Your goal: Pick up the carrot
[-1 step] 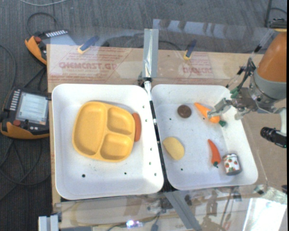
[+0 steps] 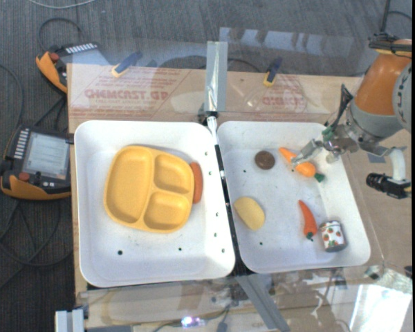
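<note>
The carrot [image 2: 306, 169] is orange with a green end. It lies slantwise in the right bin [image 2: 283, 251], near that bin's far right corner. Its thin tip [image 2: 286, 153] points up and left, and its green end points down and right. My gripper [image 2: 311, 153] comes in from the right and hangs directly over the carrot's middle, hiding part of it. Whether it touches the carrot is not visible.
The right bin also holds a brown round piece [image 2: 265, 160], a pale potato [image 2: 250, 212], a red-orange pepper with a green stem [image 2: 308, 219] and a small can [image 2: 332, 235]. In the left bin [image 2: 97, 254] are a yellow divided tray [image 2: 150, 188] and a sausage [image 2: 196, 182].
</note>
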Controlling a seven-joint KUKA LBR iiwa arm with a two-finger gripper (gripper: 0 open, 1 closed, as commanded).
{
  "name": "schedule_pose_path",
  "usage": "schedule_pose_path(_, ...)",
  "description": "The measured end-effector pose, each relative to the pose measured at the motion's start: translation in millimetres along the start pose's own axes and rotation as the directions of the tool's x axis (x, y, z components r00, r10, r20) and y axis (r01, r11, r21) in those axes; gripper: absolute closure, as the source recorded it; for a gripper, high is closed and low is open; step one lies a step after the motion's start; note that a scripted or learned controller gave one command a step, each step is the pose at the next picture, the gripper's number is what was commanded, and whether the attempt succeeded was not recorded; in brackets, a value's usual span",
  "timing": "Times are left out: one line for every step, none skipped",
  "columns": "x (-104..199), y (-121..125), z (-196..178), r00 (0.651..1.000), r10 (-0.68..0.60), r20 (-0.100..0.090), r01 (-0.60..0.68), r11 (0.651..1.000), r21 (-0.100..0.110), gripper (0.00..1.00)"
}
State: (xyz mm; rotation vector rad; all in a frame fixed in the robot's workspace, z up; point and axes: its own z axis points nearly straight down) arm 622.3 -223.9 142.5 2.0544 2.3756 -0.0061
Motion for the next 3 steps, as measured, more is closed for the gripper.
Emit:
schedule_pose_path(1.3, 4.2, 53.1, 0.900, -0.436, 0.005, 0.436, 0.900, -0.010, 0.00)
schedule_pose_path(1.1, 6.4, 42.2, 0.900, -0.436, 0.012, 0.436, 0.900, -0.017, 1.00)
schedule_pose_path(26.2, 13.9, -59.8, 0.976, -0.218, -0.002, 0.218, 0.976, -0.003, 1.00)
